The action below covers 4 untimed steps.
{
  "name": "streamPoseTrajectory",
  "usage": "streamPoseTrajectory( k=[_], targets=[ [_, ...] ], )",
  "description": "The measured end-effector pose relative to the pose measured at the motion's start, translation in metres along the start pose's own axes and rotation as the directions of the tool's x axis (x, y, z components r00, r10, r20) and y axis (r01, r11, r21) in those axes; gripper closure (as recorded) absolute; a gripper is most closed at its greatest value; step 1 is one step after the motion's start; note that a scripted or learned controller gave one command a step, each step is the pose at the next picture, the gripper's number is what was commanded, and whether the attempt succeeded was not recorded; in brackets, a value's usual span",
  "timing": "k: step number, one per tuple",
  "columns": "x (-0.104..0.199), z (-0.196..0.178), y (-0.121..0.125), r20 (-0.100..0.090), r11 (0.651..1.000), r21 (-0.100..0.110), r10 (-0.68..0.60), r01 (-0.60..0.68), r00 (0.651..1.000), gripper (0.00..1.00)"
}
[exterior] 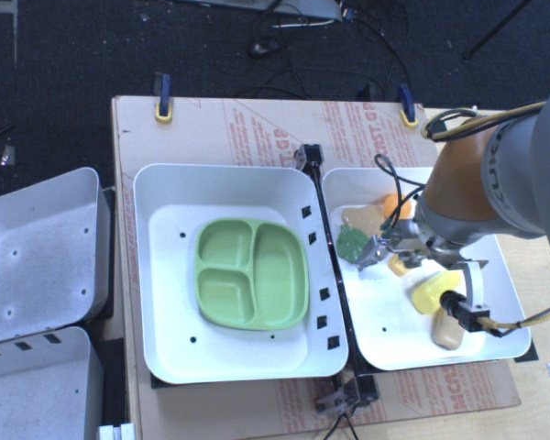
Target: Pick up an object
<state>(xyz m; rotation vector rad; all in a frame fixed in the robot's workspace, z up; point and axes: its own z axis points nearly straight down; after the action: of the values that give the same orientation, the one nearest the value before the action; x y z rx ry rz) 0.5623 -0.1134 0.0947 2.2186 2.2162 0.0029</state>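
1. The gripper (pixel 374 253) sits low in the right bin (pixel 385 337), beside a small green toy (pixel 352 243); I cannot tell its finger state.
2. The toy looks light, soft and crumpled; I'd pinch its middle.

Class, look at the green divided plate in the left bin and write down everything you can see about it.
The green divided plate is a pale green, rounded rectangle that looks like plastic, moulded into three compartments: one long one on the right side of the view and two smaller ones beside it. It lies flat and right side up on the floor of the left bin, roughly centred, turned slightly askew. Nothing sits in it.
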Motion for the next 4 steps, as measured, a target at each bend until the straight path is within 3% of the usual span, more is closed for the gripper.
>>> streamPoseTrajectory(
  k=[1,2,4],
  targets=[
    [0.000,-0.012,0.001,0.001,1.000,-0.005,0.001,-0.001,1.000,1.00],
    [0.009,-0.064,0.008,-0.002,1.000,0.002,-0.004,0.004,1.000,1.00],
    [-0.003,-0.182,0.009,-0.002,1.000,0.002,-0.004,0.004,1.000,1.00]
  ],
)
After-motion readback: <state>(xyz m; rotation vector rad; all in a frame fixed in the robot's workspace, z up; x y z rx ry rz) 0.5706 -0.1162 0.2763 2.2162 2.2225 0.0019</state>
